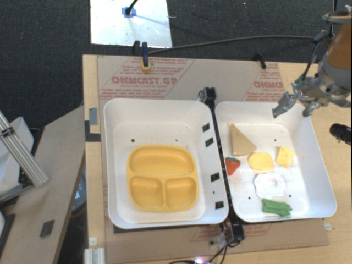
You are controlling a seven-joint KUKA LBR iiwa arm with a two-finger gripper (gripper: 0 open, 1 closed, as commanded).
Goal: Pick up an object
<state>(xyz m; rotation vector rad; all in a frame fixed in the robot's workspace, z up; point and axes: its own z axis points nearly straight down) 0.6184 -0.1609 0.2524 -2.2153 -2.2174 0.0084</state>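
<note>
Claw (pixel 296 104) hangs spread and bare above right bin's (pixel 322 188) far rim.

Open floor in right bin (pixel 316 147) behind clustered toy food (pixel 261 161).

Arm in from the right, pincer raised and spread

The pincer (pixel 297 106) hangs with its two fingers apart, one fingertip (pixel 279 109) splayed to its left and the other to its right; nothing sits between them; above and right of the pincer the grey wrist rises to an orange band at the arm.
</note>
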